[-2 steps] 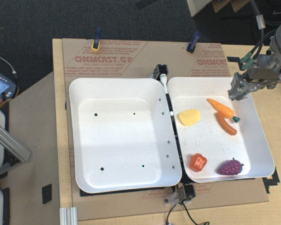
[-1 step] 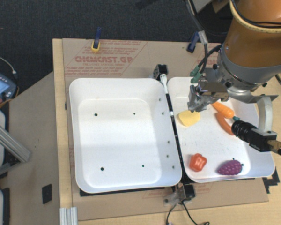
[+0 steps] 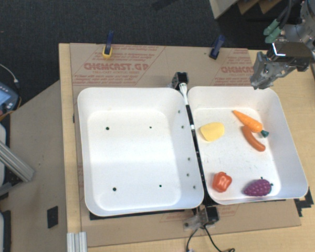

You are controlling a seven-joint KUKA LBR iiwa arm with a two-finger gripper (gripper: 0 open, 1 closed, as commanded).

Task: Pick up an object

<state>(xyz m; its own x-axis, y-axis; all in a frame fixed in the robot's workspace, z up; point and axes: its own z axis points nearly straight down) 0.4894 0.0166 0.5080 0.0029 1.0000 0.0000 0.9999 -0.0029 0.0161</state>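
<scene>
Grapes [image 3: 258, 187] and pepper [image 3: 222, 181] lie untouched, well apart from the pincer [image 3: 262, 81]; its state I cannot tell; nothing picked.

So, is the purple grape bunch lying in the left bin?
No, the purple grape bunch lies in the right bin, near its front corner, beside the red pepper.

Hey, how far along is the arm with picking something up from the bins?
Nothing looks done yet. The pincer hangs above the far rim of the right bin, carrying nothing. All five toy foods lie in that bin: carrot, sausage, yellow piece, red pepper, purple grapes. Still left: descend onto one, grip it and lift it.
</scene>
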